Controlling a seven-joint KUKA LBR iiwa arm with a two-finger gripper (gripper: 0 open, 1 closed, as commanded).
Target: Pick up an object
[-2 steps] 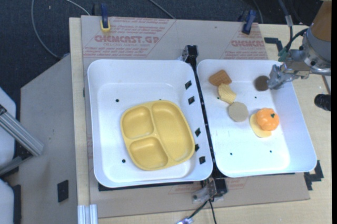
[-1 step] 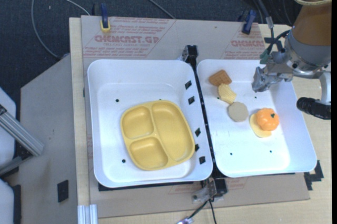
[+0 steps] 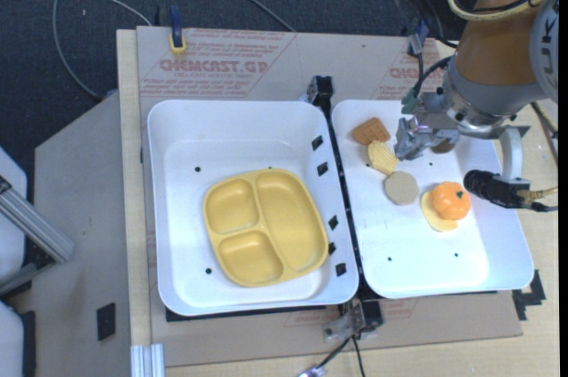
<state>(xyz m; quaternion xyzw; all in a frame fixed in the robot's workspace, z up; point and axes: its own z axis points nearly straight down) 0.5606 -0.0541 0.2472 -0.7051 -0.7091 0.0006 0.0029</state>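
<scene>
Bench bins: left bin (image 3: 169, 189) holds yellow tray (image 3: 264, 226); right bin (image 3: 497, 264) holds food pieces (image 3: 401, 187).

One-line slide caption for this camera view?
Gripper hovers over small food items in the right bin; yellow divided tray sits in the left bin.

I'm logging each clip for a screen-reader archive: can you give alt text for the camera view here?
The arm's end effector hangs low over the right bin, next to a pale yellow piece, a brown cracker-like piece, a tan disc and an orange fruit toy. The left bin holds a yellow divided plate.
</scene>
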